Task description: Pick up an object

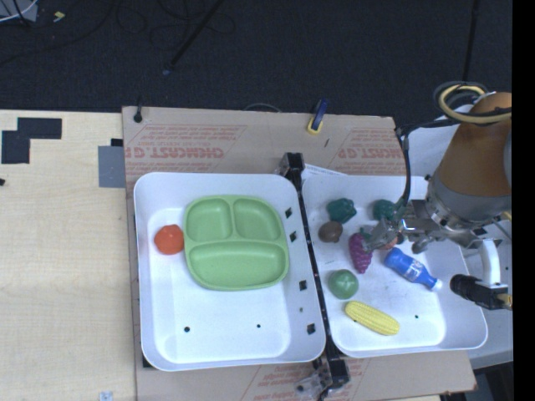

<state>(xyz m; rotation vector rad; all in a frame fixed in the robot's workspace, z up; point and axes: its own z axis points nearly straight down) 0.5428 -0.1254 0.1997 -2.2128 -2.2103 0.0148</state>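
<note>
End effector [393, 239], grip state unclear, hovers over right bin [464, 337] on cardboard-covered bench [209, 144]; dark floor behind.

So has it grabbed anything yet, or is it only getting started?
Done: the arm has reached over the right bin, with its end effector low among the toys. In hand: nothing visibly. It sits beside the purple grapes and the blue bottle, but no object shows between its fingers. Left: closing on one toy and lifting it. The corn and green ball lie untouched.
</note>
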